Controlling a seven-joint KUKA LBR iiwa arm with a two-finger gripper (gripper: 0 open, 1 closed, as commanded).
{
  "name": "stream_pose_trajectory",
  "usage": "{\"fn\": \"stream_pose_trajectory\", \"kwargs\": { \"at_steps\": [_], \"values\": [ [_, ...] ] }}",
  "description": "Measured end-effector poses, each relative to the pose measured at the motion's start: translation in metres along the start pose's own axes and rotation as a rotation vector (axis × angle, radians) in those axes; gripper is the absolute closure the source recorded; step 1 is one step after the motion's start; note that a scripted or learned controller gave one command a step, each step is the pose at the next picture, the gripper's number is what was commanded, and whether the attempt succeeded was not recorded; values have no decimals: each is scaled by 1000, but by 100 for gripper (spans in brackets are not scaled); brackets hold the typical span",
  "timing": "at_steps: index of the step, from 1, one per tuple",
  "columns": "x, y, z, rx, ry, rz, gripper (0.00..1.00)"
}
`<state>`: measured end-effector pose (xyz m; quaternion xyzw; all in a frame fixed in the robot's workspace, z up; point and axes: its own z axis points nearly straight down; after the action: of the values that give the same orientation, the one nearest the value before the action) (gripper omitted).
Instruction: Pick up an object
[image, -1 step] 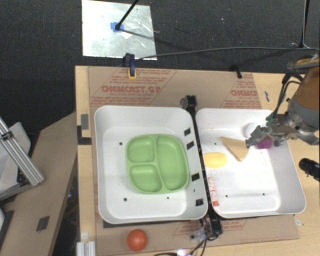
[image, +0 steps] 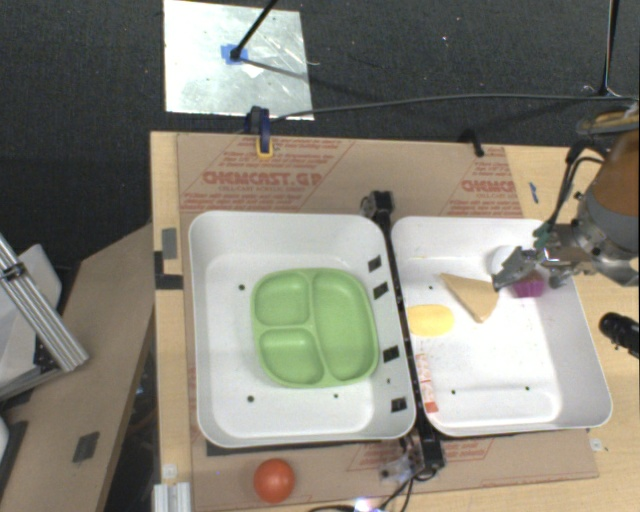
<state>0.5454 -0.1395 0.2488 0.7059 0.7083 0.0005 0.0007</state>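
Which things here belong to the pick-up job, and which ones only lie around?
Belonging to the job:
- end effector, low over the right bin
- tan wedge
- yellow piece
- purple item, beside the end effector

Only lying around:
- green divided tray in the left bin
- orange ball in front of the bins
- foil sheet behind the bench

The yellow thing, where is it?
The yellow thing lies in the right bin, near its left wall, just below-left of the tan wedge.

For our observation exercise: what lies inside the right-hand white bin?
A yellow piece, a tan wedge and a purple object, partly covered by the claw.
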Motion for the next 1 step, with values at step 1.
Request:
{"fn": "stream_pose_trajectory", "kwargs": {
  "at_steps": [1],
  "values": [
    [4,5,61,4,1,2,0]
  ]
}}
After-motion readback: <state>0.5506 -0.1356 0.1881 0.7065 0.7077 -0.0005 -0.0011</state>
